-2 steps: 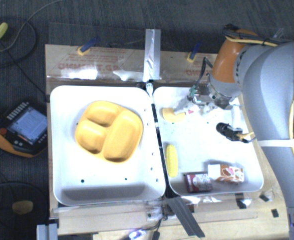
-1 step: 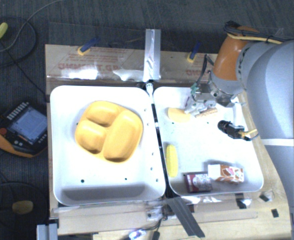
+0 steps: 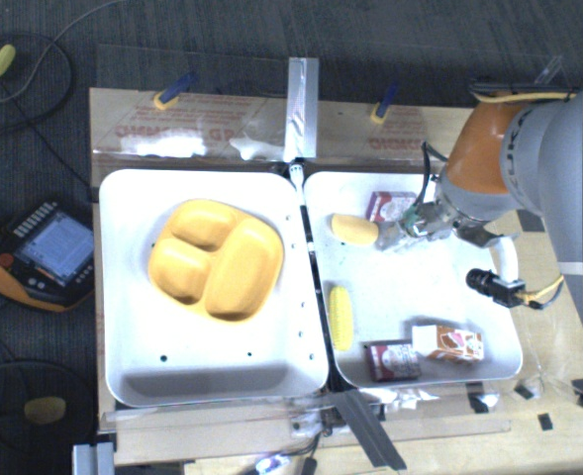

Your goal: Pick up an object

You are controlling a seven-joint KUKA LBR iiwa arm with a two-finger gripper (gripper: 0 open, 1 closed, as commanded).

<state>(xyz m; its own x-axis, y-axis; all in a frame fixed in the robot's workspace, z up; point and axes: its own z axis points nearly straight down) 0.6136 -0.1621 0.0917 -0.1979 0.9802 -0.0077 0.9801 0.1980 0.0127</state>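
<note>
The gripper (image 3: 398, 234) sat low in the right bin (image 3: 439, 305), near its back wall; whether it was open or closed could not be told. A yellow lemon-like piece (image 3: 353, 230) lay just left of the gripper, and a dark red packet (image 3: 388, 206) lay just behind it. Toward the bin's front, a corn cob (image 3: 340, 317) lay by the left wall, with a brown box (image 3: 392, 361) and a white carton (image 3: 449, 343) further right. The left bin (image 3: 133, 344) held a large yellow tray (image 3: 215, 258).
</note>
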